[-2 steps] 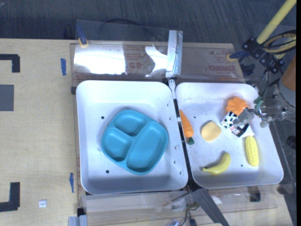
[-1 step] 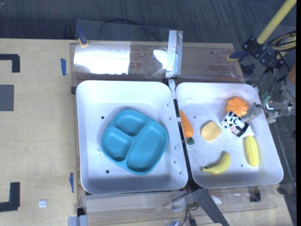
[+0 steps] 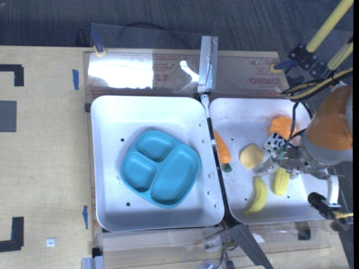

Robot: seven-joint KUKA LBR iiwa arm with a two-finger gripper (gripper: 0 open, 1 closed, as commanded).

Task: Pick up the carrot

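Observation:
The carrot (image 3: pixel 222 150), orange with a green end, lies along the left wall of the right bin (image 3: pixel 235 114), its green end pointing toward the front. My gripper (image 3: pixel 284 161) hangs low over the right part of that bin, well to the right of the carrot. It sits just above a yellow corn cob (image 3: pixel 280 181) and beside a black-and-white spotted block (image 3: pixel 273 143). The arm's orange band (image 3: pixel 335 125) rises behind it. Nothing shows held in the gripper.
A pale yellow round fruit (image 3: pixel 251 156) lies between the carrot and the gripper. A banana (image 3: pixel 258 196) lies near the front, an orange item (image 3: pixel 282 126) at the back. The left bin (image 3: pixel 106 150) holds a blue divided plate (image 3: pixel 161 167).

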